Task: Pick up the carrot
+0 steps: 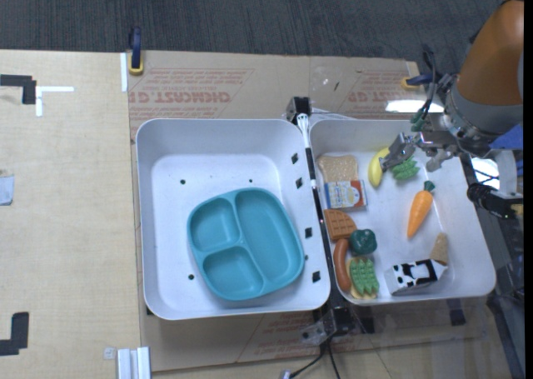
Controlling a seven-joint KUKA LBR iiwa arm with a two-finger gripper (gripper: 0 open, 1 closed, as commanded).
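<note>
Bench (67, 227) of pale wood carries two shallow white plastic bins; I see the left bin (158, 202) holding a teal divided plate (246, 242). The right bin (466, 273) holds toy food. My grey arm with its orange band (491, 61) reaches in, the tool (405, 151) hanging over a green leafy toy (405, 171); I cannot tell its finger state. The orange plastic carrot (419, 211) lies just below, apart from the tool, untouched.

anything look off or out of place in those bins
Nothing stands out. The toy foods lie loosely in the right white bin, the orange carrot among them, unspilled. The teal divided plate sits flat in the left white bin. The gripper hovers near a green toy.
</note>
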